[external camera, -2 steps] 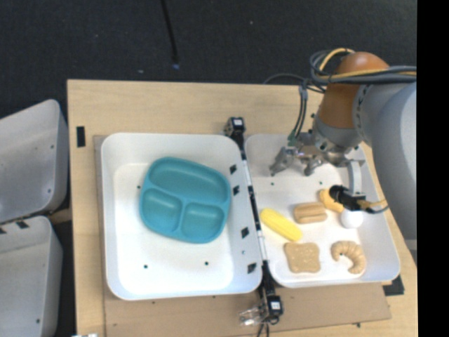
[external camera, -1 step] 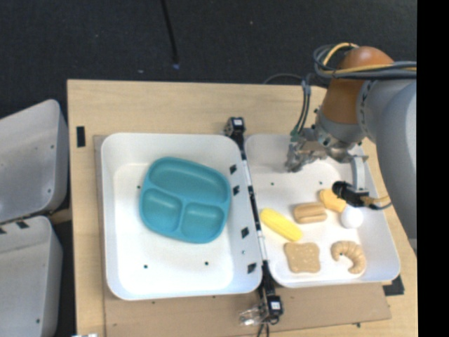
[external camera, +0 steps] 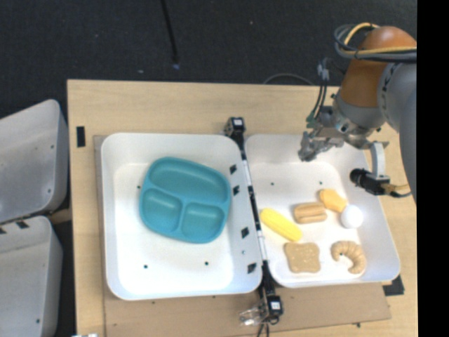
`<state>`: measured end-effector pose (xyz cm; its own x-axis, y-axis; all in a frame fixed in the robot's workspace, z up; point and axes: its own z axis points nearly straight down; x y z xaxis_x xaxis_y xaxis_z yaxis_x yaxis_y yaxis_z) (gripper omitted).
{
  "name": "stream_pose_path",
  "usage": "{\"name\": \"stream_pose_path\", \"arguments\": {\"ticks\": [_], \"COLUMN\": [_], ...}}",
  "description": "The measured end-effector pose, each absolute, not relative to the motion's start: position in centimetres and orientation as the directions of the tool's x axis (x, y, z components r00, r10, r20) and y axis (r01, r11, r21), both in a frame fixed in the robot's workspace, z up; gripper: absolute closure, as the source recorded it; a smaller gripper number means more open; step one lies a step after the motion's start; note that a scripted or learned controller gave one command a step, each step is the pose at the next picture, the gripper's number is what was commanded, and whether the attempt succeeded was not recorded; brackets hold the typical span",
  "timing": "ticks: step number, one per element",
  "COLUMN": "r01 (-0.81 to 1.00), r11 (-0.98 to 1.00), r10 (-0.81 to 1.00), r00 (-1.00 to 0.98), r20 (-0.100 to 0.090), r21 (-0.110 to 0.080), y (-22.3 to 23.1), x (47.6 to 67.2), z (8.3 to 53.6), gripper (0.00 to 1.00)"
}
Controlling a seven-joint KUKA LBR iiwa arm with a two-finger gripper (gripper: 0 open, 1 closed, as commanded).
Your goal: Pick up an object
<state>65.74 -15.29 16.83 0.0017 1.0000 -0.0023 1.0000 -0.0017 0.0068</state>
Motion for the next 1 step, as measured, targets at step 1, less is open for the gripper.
{"name": "stream_pose_path", "arguments": {"ticks": [1], "r01": [1.000], "r11": [0.003], "r10": [1.000], "r00": [-0.003], "r20": [-0.002], "r21": [0.007], "y": [-15.66], "x": [66.01], "z": [23.28], "gripper": [1.00]}}
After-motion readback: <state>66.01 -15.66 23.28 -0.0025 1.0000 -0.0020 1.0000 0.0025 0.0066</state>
